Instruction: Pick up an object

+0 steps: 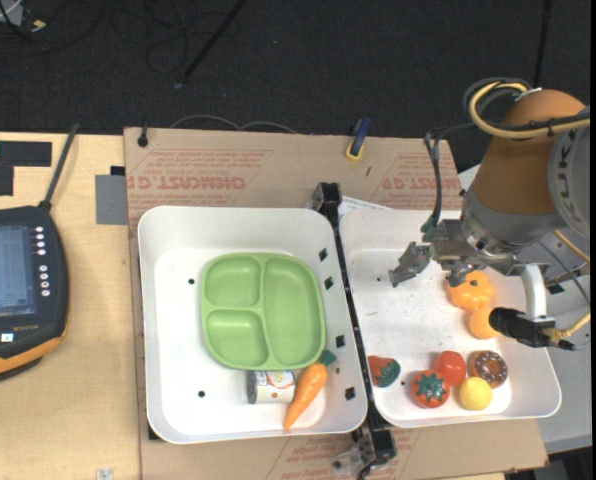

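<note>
Bench [78, 168] layout, read left to right. We see the left bin [168, 268] holding a green divided plate [263, 308], with a small can [271, 386] and a toy carrot [306, 393] just beside the plate's near edge. The right bin [398, 308] keeps its toy foods crowded in the near right corner: tomato [430, 389], lemon [475, 394], doughnut [490, 367]. The gripper [410, 265] hangs over bare bin floor, near an orange toy [472, 293]; whether the jaws are open we cannot tell, and we see nothing held.
</note>
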`<state>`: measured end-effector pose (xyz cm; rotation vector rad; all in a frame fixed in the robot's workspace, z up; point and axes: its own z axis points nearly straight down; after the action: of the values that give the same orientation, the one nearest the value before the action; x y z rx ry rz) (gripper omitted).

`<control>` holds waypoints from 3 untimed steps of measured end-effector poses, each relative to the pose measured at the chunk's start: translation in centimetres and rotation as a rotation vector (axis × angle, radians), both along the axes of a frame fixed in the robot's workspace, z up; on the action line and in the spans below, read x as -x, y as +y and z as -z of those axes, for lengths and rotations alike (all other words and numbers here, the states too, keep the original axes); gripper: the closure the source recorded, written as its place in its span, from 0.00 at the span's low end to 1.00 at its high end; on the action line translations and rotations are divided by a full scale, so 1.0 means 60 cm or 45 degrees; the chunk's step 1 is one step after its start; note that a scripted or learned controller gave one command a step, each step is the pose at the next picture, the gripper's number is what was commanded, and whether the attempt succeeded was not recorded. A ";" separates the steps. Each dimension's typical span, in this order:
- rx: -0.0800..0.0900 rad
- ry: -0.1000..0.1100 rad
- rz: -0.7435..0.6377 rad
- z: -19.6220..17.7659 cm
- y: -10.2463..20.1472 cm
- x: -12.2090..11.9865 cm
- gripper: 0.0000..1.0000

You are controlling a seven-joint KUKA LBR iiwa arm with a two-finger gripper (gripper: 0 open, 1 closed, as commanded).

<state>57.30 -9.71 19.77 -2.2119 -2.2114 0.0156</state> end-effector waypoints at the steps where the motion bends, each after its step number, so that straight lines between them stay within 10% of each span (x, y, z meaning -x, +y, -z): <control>1: 0.002 -0.014 -0.002 -0.010 0.000 -0.004 0.00; 3: 0.001 -0.008 -0.002 0.144 0.018 0.004 0.00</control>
<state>57.08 -8.64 11.12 -2.2135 -2.2169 0.0091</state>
